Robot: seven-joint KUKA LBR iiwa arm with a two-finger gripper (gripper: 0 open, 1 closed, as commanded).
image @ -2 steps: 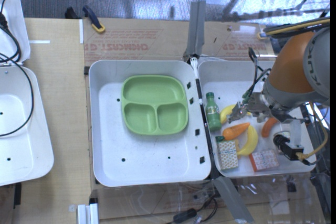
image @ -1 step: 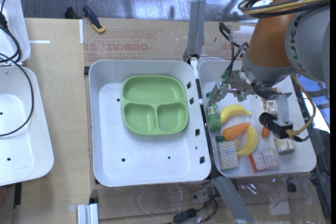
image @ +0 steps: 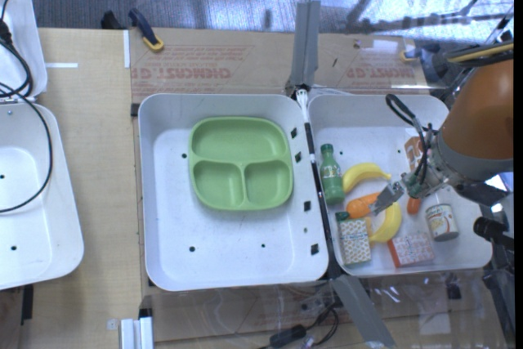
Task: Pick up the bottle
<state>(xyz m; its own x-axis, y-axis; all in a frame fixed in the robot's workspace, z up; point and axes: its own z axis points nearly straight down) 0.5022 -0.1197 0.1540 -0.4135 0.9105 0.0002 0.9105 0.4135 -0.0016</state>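
Scanning from the left of my feed, I see the left bin holding a green divided plate, which lies flat in the upper middle of that bin with its three compartments facing up. Just past the divider, in the right bin, the bottle lies close against the left wall; it is green with a green cap pointing toward the far side of the bench, and nothing is touching it. Right beside it, toward the bin's middle, a yellow banana curves, and below that I make out an orange carrot-like piece and a second banana. A small patterned box sits near the front wall under the bottle, and a red-and-white packet lies further right along the front. A small can stands near the right end.

My gripper hangs over the middle of the right bin, above the carrot and the second banana, well apart from the bottle. I cannot tell from this angle whether the hand is released or clenched, and I see nothing held in it. The grey arm with its orange band reaches in from the right.
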